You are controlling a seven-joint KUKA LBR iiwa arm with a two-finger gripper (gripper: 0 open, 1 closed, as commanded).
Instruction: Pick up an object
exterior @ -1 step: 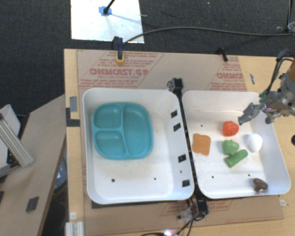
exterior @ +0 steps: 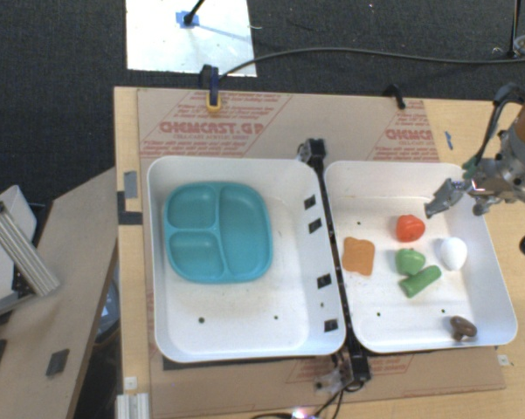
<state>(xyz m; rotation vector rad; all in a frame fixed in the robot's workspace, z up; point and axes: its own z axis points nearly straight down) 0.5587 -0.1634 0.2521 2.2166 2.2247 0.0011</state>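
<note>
The right bin (exterior: 380, 334) holds several small items. They are a red tomato-like ball (exterior: 410, 228), a white egg (exterior: 452, 253), two green pieces (exterior: 409, 260) (exterior: 422, 280), a flat orange slice (exterior: 359, 256) and a brown lump (exterior: 462, 326) near the front right corner. My gripper (exterior: 461, 203) hangs over the bin's back right part, just up and right of the red ball. It is open, one finger (exterior: 440, 201) pointing left and down, and nothing sits between the fingers.
A teal divided plate (exterior: 218, 232) lies in the left bin (exterior: 245, 343). A black divider strip (exterior: 328, 260) runs between the two bins. Cables cross the bench behind the bins.
</note>
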